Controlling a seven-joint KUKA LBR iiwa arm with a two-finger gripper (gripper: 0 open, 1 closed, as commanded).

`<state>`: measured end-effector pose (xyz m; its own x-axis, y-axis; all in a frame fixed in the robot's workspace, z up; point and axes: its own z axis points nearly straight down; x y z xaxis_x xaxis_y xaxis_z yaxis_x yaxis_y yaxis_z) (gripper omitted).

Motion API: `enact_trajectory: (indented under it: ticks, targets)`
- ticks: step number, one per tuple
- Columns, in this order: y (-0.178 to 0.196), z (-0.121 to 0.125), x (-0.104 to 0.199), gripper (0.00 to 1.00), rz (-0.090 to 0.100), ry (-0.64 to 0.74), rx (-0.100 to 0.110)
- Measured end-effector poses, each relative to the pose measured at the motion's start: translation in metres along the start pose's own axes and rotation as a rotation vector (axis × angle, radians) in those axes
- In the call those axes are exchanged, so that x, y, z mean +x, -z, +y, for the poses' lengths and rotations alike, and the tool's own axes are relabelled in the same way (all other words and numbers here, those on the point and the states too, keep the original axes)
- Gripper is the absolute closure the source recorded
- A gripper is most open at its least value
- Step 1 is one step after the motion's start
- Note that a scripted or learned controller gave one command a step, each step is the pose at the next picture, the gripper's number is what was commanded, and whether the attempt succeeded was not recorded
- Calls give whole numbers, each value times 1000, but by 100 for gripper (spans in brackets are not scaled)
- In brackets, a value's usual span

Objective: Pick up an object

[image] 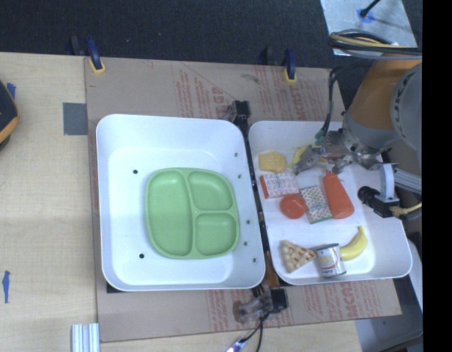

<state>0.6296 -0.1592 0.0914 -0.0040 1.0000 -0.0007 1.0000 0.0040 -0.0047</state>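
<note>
right bin [390, 262], gripper [319, 158] inside

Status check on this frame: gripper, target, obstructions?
Gripper low in right bin, fingers unreadable. Nothing seen held. Orange cylinder, yellow block crowd close by.

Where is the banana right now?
In the camera view the banana lies near the front right corner of the right-hand bin, just right of the small can and below the orange-red bottle.
</note>
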Motion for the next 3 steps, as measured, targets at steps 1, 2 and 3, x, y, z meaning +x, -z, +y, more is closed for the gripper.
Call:
enact_trajectory:
  ticks: [1, 2, 3]
  targets:
    - [1, 26, -53, 0, 1, -1, 0]
    - [0, 1, -26, 0, 0, 1, -1]
    - [0, -41, -53, 0, -1, 0, -1]
